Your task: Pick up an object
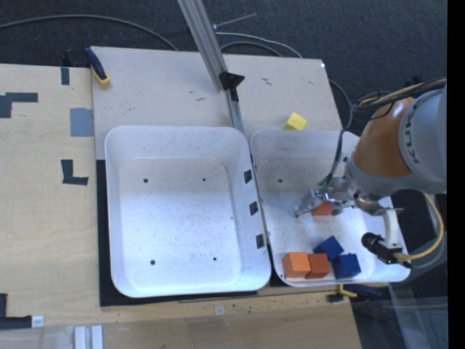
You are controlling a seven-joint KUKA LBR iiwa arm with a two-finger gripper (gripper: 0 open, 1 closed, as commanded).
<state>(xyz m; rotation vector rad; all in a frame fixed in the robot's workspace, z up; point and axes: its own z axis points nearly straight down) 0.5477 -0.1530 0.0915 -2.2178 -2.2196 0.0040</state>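
Note:
My gripper [318, 205] is low in the right bin [280, 158], near its middle, at the end of the grey and orange arm [392, 151]. A small red-orange block [322, 209] shows right at the gripper's tip and is partly hidden by it. Whether it is held or just lying on the bin floor is unclear. Along the bin's front edge lie two orange blocks [296, 265] [318, 265] side by side. Two blue blocks [329, 246] [346, 265] lie just to their right.
The left bin [174, 209] adjoins the right one. A yellow block [296, 121] lies on the bench behind the right bin. A slanted metal pole [207, 38] rises from the bench at the back. Cables run near the arm's base [396, 257].

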